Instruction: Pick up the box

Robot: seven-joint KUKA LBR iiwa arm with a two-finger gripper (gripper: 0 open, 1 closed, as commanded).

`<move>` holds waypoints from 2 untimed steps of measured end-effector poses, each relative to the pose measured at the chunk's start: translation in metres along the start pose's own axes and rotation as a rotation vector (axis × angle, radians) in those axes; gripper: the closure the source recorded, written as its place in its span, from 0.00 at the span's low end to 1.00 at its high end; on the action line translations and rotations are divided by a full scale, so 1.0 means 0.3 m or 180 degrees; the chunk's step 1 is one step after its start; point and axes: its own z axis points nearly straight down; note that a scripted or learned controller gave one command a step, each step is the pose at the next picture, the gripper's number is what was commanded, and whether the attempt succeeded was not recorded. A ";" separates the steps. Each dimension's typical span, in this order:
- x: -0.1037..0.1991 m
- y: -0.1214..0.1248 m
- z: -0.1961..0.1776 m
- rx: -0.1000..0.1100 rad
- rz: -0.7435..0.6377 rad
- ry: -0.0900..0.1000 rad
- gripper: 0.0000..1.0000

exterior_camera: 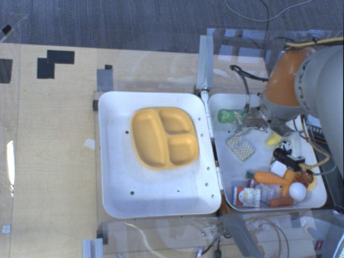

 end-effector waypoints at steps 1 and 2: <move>0.001 0.000 0.001 0.0001 0.0000 0.0000 0.00; -0.102 -0.116 0.065 0.0078 0.0232 0.0003 0.00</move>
